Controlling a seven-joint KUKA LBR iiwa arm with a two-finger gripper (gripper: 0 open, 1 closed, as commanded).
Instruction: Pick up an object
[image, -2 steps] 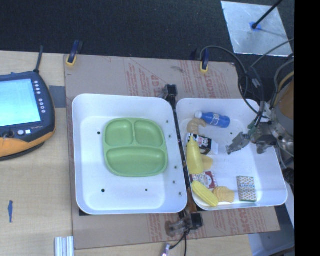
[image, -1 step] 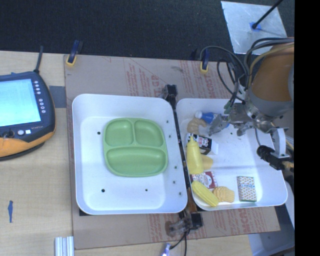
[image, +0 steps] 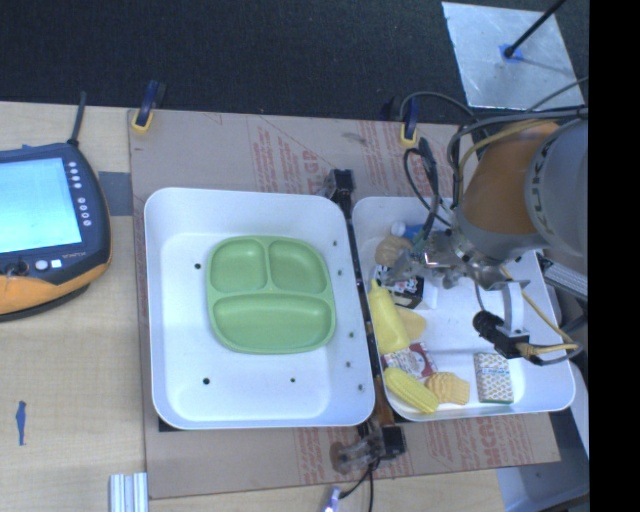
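My pincer (image: 408, 272) reaches down into the right bin (image: 535, 398), near that bin's left wall and toward its far end, among a cluster of small things; whether it is spread or pressed together I cannot tell, because my own wrist and cables cover it. Just beneath it lies a small black-and-white packet (image: 408, 291), and a tan lump (image: 393, 248) sits at the far left corner. Along the left wall runs a yellow banana (image: 384, 315), and toward the near edge lie a corn cob (image: 411, 389), an orange crinkled piece (image: 449, 387) and a patterned sponge (image: 493, 378). The middle of this bin's floor shows bare white. The left bin (image: 170, 300) carries a green divided plate (image: 270, 295) at its centre, with open floor all round it.
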